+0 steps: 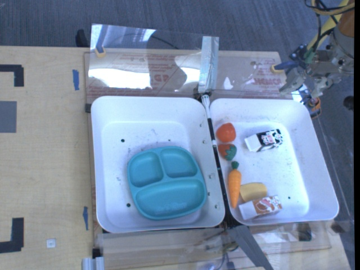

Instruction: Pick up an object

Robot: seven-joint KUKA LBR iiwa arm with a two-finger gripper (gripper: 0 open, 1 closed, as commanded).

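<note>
- My tool hangs past the far right corner of the right bin, above the surface; I cannot tell its state from here.
- Nothing is picked up yet: tomato, carrot, yellow block, and two small cartons all lie in the right bin.
- The left bin holds a blue divided plate.
- Left to do: reach in, grasp, lift.

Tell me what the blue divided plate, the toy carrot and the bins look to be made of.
Blue divided plate: probably matte plastic, moulded in one even colour with soft-edged compartments. Toy carrot: likely smooth plastic, uniformly orange; too small to be sure. Left bin and right bin: thin white plastic by their rounded moulded rims, scuffed and speckled.
</note>
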